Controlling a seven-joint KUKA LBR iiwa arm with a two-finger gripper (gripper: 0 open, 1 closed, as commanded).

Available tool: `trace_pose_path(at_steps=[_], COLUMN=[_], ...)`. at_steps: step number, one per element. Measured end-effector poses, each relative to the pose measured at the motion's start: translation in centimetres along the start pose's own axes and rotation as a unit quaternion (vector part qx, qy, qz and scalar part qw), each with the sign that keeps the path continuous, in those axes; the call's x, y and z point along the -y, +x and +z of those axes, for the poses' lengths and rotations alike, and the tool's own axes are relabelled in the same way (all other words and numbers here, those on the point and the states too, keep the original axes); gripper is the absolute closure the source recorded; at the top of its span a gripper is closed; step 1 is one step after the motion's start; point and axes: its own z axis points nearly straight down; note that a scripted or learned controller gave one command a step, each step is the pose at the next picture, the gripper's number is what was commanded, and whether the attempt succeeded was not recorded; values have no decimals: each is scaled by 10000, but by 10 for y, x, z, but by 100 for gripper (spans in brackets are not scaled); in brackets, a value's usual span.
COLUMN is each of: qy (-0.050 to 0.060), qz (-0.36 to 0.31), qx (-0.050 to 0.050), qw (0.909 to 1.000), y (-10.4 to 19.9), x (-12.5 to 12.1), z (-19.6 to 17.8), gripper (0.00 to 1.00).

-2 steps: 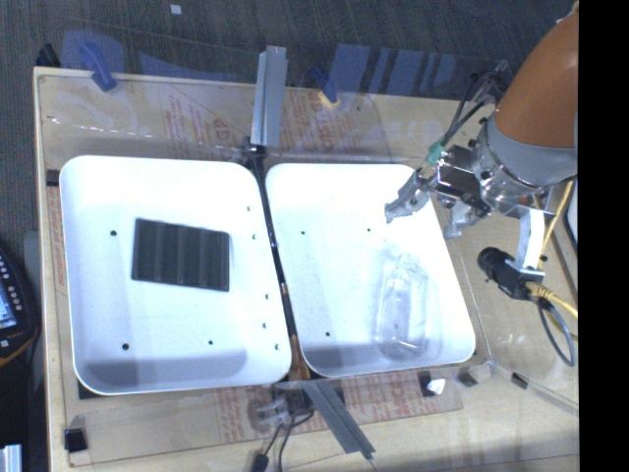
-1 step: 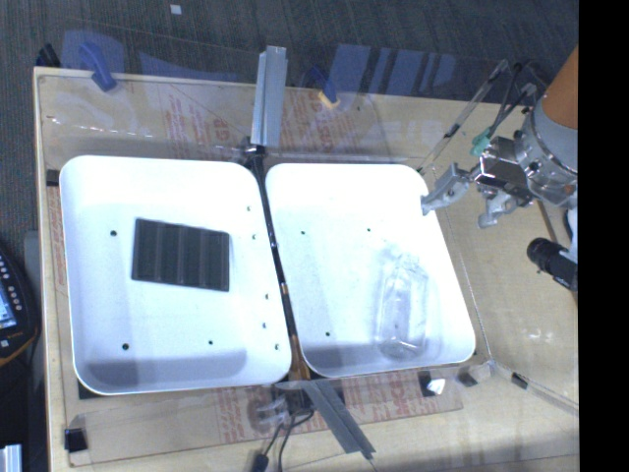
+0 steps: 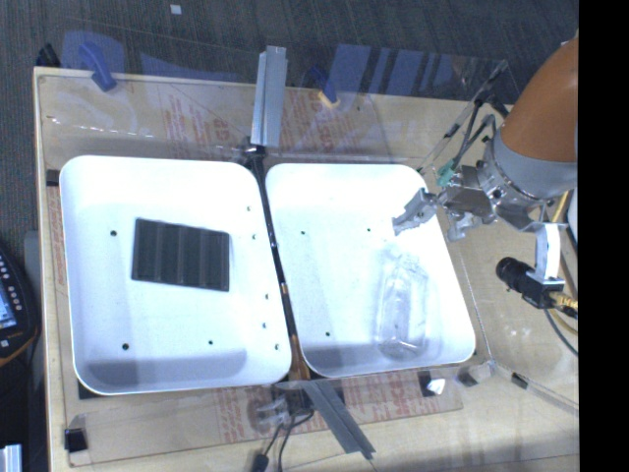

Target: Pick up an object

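Bottle (image 3: pixel 401 308) of clear plastic, lying in the right bin (image 3: pixel 334 342), toward its near right corner, faint against the white floor and hard to trace at the edges; neck end apparently pointing away from the camera, cap not made out. Jaws (image 3: pixel 411 214) poised above the same bin's far right part, well apart from the bottle, nothing visible between them; whether spread or closed, impossible to tell from this slanted angle. Arm (image 3: pixel 545 106) reaching in from the right, orange band cut off at the frame edge, cables trailing around the wrist. Dark ribbed rectangular pad (image 3: pixel 182 255) lying flat in the left bin (image 3: pixel 88 357), slightly askew. Surface (image 3: pixel 147 106) beneath both bins pale wood under a clear sheet, blue tape tabs at the far edge blurred by glare.
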Motion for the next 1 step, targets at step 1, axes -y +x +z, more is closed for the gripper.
trace_pose_path(at_steps=[1], qy=[-19], qz=[160], qx=[-1], qw=[9999], y=[1], x=[1], z=[-56], gripper=[0])
